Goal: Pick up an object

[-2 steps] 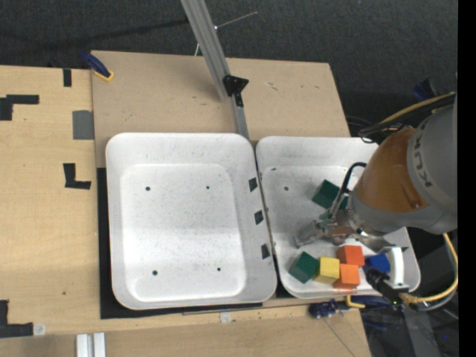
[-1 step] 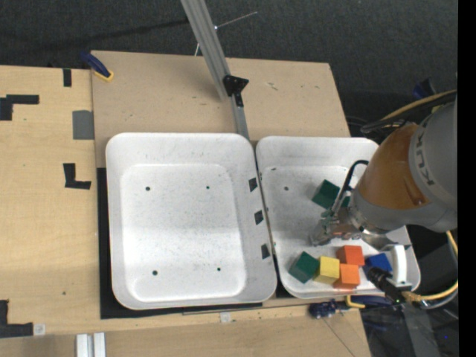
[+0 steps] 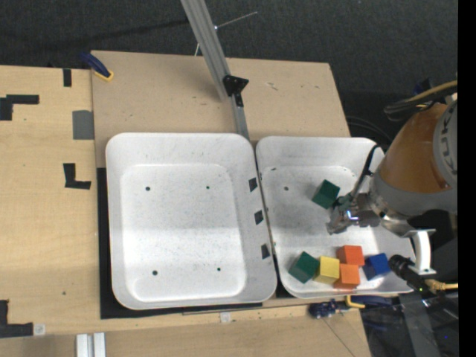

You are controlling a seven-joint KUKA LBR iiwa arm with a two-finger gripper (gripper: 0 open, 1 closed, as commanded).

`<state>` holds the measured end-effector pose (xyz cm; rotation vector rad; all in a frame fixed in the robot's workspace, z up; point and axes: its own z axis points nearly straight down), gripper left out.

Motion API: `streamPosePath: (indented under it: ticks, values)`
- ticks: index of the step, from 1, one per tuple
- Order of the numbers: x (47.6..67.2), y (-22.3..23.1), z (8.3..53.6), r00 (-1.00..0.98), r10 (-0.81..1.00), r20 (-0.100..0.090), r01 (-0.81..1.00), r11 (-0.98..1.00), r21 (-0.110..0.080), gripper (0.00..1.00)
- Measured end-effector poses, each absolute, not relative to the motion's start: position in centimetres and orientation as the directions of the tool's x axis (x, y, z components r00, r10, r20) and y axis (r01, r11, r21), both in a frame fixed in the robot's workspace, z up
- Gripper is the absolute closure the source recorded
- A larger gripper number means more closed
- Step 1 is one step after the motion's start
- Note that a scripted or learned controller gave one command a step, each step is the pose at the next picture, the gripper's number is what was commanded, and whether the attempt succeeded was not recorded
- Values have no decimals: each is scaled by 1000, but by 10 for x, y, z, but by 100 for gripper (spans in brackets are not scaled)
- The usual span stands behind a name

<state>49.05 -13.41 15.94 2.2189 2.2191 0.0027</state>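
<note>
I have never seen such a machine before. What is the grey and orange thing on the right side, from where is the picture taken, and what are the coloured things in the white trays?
The grey and orange thing is a robot arm. It reaches in from the right, and its grasping part, the end effector, is low inside the right bin. The one camera is fixed above the bench and looks down at a slant.

Two shallow white bins sit side by side. The left bin shows a few small dark dots on its floor. The right bin holds small blocks: one dark green block alone, just beside the end effector, and a cluster near the front edge: a green block, a yellow block, two orange blocks and a blue block.

I cannot see any block gripped by the end effector.
</note>
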Motion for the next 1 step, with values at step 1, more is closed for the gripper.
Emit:
streamPosePath:
  ticks: [1]
  values:
    - [495,-133,222,-2,1000,-2,1000,2,6,100]
